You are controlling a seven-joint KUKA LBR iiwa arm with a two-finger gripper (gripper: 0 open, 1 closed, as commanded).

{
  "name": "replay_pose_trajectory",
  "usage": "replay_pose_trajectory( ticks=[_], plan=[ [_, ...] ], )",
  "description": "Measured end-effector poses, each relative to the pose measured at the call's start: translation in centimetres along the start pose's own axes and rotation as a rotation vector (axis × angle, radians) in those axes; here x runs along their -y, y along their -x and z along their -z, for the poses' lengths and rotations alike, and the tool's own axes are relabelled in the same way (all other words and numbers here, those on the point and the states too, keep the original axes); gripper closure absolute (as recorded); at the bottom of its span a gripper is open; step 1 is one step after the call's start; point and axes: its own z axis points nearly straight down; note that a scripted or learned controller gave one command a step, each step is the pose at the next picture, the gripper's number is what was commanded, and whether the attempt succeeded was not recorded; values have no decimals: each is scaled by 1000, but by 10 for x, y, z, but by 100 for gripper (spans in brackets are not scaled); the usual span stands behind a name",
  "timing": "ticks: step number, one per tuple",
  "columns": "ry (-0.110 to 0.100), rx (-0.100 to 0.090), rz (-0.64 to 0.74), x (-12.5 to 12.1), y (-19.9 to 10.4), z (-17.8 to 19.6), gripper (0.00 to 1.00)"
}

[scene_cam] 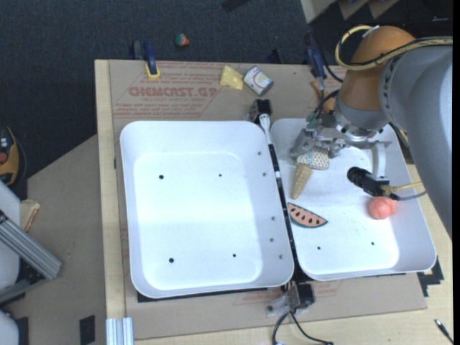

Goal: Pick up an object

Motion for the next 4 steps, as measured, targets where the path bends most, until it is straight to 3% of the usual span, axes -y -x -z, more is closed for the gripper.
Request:
replay_pose_trajectory(
  ticks=[1, 2, 3, 4],
  plan=[
    [7, -3, 6, -17, -72, 96, 100],
    [5, -6, 10, -15, -193, 170, 100],
    [12, -6, 5, -16, -229, 294, 100],
    [-18, -1, 3, 35, -275, 183, 100]
  ],
)
